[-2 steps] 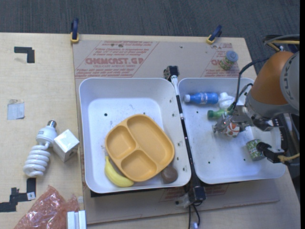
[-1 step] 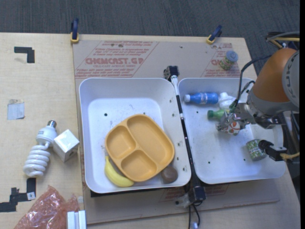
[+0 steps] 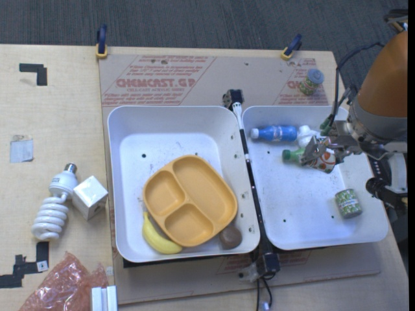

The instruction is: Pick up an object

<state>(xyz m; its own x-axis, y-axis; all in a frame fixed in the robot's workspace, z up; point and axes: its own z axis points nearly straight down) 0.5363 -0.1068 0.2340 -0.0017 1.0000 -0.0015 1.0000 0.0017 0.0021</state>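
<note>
The right bin (image 3: 292, 232) holds a blue bottle (image 3: 275, 133) lying near its far wall and a green bottle (image 3: 293, 155) lying just below it. A small can with a green dotted label (image 3: 348, 203) stands near the bin's right side. My gripper (image 3: 320, 154) hangs low over the far right part of this bin, right beside the green bottle's right end and a white cap-like piece (image 3: 305, 135). The grey wrist and orange band (image 3: 389, 76) rise behind it. The spot where the gripper meets the green bottle is cluttered and unclear.
The left bin (image 3: 123, 173) carries a yellow divided plate (image 3: 189, 201), a banana (image 3: 157, 238) under its near edge and a brown lump (image 3: 229, 238). A small jar (image 3: 313, 81) stands on the board behind the right bin. A light bulb (image 3: 53, 206) and white cube (image 3: 90, 196) lie at left.
</note>
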